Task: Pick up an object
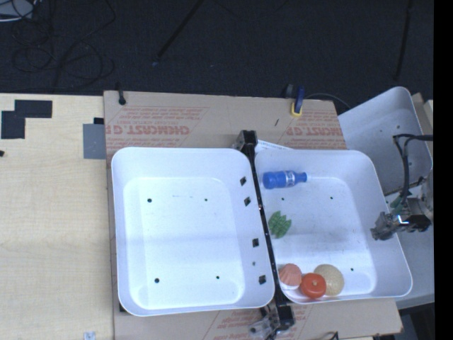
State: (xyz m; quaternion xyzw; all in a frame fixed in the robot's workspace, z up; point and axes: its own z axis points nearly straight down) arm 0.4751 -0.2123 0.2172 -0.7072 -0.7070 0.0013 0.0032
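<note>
Two bins sit side by side on the bench so that I can reach either from the right. The left bin [184,232] holds nothing I can see; the right bin [340,211] holds every candidate: a blue bottle [284,179] lying on its side at the far left, a green piece [279,224] by the divider, and three round items crowded in the near corner, pink [289,275], red [313,285] and tan [330,278]. My gripper [388,227] hangs at the right rim, holding nothing; whether it is spread, I cannot tell. The arm is cut off.
</note>
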